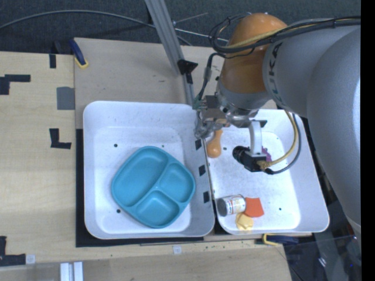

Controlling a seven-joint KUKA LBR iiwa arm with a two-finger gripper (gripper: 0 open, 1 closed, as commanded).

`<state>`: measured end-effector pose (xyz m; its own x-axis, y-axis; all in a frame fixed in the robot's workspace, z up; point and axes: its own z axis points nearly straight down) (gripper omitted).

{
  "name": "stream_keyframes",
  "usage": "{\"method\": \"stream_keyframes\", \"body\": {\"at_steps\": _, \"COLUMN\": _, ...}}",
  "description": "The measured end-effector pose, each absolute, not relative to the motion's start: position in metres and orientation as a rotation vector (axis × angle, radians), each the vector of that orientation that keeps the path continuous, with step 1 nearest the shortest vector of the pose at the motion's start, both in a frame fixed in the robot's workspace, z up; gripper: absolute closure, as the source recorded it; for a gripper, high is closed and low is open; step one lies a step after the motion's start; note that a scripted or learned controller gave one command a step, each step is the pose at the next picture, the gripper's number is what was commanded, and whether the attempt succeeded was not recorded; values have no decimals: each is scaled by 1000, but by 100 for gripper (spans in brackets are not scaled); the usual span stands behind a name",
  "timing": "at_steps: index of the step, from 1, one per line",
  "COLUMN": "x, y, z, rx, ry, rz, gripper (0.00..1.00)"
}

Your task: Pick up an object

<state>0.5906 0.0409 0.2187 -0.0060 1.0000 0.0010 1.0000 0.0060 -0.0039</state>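
**Reaching Down for Something to Grab**

Nearest to us, a small can lies beside an orange block in the right bin. Farther back, our gripper hangs over an orange stick. We think grabbing comes next. We cannot tell how the claw is set; the arm hides much.

plate: smooth blue plastic (slightly glossy) | bench: matt wood

Robot lab: bench, twin bins
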Motion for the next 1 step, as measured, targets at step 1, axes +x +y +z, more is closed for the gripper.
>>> {"method": "stream_keyframes", "body": {"at_steps": 1, "x": 580, "y": 92, "z": 223, "rx": -2211, "ry": -2228, "rz": 0, "gripper": 100}}
